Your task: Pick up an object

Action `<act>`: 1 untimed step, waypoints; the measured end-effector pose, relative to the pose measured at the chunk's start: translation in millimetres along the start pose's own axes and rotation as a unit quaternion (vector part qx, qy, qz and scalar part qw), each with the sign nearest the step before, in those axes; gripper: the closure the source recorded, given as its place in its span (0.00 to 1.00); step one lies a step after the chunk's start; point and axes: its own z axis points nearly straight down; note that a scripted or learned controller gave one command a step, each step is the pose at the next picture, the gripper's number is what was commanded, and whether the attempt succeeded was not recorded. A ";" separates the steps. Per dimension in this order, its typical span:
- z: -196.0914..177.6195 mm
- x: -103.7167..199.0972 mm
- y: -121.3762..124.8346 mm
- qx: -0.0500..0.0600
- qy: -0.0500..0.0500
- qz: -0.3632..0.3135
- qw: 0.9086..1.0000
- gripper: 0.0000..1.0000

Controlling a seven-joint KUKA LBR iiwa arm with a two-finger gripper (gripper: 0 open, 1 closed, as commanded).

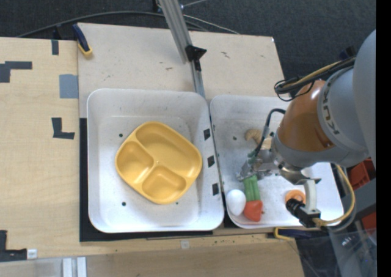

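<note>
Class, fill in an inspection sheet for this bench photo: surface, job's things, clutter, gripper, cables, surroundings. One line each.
Surface: two white bins side by side, left bin, right bin, on a tan board.
Job's things: yellow divided tray in left bin; green block, red piece, white egg, orange piece and small tan object in right bin.
Clutter: nothing seen.
Gripper: gripper low over the green block; finger state unclear.
Cables: black cables behind the board.
Surroundings: dark carpet, metal rail.
</note>
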 end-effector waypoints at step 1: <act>-44.0 -2.3 6.3 -0.002 -0.001 0.000 1.000 1.00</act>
